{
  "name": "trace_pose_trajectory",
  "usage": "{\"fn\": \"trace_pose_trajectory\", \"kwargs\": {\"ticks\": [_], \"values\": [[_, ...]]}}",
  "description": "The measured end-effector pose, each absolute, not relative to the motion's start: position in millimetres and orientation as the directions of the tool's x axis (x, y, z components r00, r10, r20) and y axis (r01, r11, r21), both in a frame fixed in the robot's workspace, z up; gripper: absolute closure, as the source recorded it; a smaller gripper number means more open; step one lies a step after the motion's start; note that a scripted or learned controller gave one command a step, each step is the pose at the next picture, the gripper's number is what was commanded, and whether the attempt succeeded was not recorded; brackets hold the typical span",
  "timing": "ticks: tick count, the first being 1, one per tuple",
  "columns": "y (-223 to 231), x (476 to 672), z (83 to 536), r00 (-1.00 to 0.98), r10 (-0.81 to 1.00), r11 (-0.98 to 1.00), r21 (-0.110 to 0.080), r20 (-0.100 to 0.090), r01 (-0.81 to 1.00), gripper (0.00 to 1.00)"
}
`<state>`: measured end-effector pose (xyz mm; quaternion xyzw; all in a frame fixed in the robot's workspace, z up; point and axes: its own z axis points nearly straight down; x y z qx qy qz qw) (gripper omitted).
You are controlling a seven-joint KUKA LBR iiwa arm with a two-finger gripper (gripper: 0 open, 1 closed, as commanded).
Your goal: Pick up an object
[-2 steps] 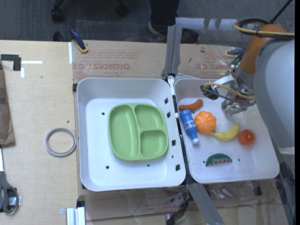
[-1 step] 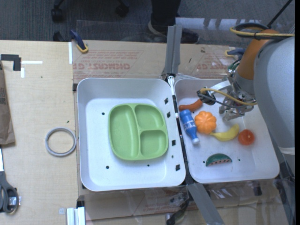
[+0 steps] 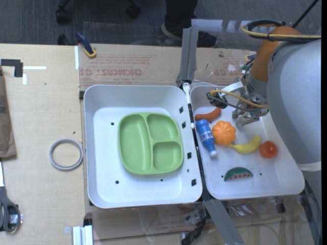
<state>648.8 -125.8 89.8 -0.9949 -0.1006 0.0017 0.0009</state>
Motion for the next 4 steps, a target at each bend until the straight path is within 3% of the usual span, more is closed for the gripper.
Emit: {"fn": "trace_pose_trajectory", "kwargs": {"ticks": [4], "values": [[-120.0, 648.3, 89.2, 0.979, 0.205, -0.979, -0.002, -0.006, 0.205, 1.0]]}}
